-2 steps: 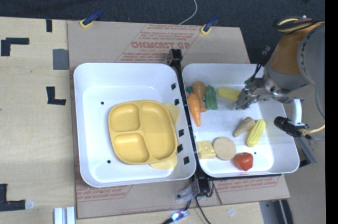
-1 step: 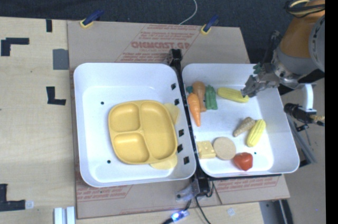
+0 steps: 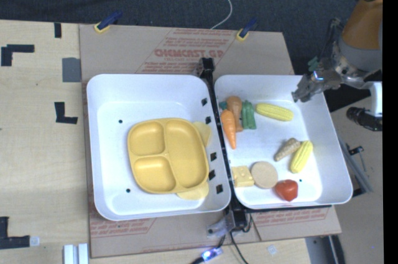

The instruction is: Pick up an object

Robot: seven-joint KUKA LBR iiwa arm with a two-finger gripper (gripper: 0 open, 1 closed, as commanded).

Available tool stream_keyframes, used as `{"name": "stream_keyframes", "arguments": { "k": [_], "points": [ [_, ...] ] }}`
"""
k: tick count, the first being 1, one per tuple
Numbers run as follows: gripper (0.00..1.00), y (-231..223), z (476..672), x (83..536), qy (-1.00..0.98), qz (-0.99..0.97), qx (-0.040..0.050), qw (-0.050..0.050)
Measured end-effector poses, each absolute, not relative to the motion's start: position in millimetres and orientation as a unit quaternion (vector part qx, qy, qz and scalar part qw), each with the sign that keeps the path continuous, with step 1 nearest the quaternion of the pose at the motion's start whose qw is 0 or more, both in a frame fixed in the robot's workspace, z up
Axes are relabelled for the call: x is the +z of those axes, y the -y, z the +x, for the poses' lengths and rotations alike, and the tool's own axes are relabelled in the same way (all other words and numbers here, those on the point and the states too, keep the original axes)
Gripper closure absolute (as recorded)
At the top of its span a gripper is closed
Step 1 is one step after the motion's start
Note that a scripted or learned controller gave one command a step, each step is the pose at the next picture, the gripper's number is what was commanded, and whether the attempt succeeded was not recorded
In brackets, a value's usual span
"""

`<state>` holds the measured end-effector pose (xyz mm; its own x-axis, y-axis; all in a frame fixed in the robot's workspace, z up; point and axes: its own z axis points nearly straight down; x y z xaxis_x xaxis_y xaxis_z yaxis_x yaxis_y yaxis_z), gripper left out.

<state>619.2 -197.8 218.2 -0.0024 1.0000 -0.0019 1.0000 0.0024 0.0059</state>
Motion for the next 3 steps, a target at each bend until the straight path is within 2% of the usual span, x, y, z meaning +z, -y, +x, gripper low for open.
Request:
{"name": "stream_keyframes", "arguments": {
  "k": [1, 2, 3],
  "points": [
    [1.00, 197, 619.5, 225, -0.708, 0.707, 0.0000, 0.000],
    [1.00, 139, 616.6, 233, -0.709, 0.705, 0.0003, -0.001],
    [1.00, 94, 601.4, 234, -0.709, 0.705, -0.0003, -0.001]
  ]
}}
